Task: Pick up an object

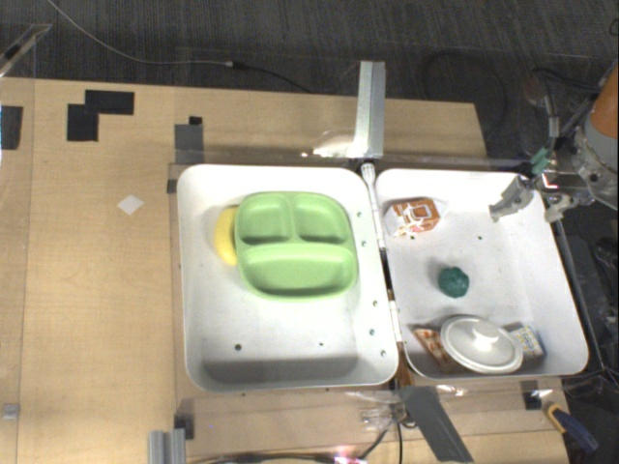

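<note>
The right bin (pixel 542 259) holds a small dark green ball (pixel 454 280) near its middle, a white and orange packet (pixel 414 217) at its back left, and a white round lid or bowl (pixel 481 344) at the front, lying over a brown packet (pixel 428 342) and beside a small wrapped item (pixel 527 338). My gripper (pixel 511 204) hangs at the right bin's back right corner, well away from the ball and holding nothing that I can see.
The left bin (pixel 208 336) holds a green divided tray (pixel 294 243) with a yellow object (pixel 224 237) tucked at its left side. A metal post (pixel 370 109) stands behind the wall between the bins. Wooden bench surrounds both bins.
</note>
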`<state>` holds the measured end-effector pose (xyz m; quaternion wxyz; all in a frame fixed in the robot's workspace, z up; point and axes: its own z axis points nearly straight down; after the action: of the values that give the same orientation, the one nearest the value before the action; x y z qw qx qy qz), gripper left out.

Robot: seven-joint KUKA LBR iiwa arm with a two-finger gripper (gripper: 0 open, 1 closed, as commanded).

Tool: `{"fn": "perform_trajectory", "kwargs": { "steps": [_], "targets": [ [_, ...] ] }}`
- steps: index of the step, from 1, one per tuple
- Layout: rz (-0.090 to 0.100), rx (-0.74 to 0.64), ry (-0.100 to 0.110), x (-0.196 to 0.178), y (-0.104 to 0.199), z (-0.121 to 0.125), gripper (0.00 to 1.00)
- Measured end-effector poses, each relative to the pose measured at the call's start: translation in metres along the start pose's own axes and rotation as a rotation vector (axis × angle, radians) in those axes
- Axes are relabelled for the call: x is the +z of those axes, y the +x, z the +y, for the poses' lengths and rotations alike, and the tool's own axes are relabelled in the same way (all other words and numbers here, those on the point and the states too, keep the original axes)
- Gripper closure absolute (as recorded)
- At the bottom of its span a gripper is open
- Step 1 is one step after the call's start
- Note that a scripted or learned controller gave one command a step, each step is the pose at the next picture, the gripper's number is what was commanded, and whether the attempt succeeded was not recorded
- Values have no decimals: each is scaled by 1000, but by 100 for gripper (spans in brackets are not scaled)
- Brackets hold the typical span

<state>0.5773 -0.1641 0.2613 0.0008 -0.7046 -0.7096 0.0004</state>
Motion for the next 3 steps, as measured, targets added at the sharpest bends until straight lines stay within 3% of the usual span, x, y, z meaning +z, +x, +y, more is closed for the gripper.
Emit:
{"fn": "perform_trajectory", "kwargs": {
  "steps": [1, 2, 3],
  "targets": [
    [0, 44, 2, 117, 30, -12, 0],
    [-2, 41, -10, 173, 59, -27, 0],
    [-3, 42, -12, 164, 58, -26, 100]
  ]
}}
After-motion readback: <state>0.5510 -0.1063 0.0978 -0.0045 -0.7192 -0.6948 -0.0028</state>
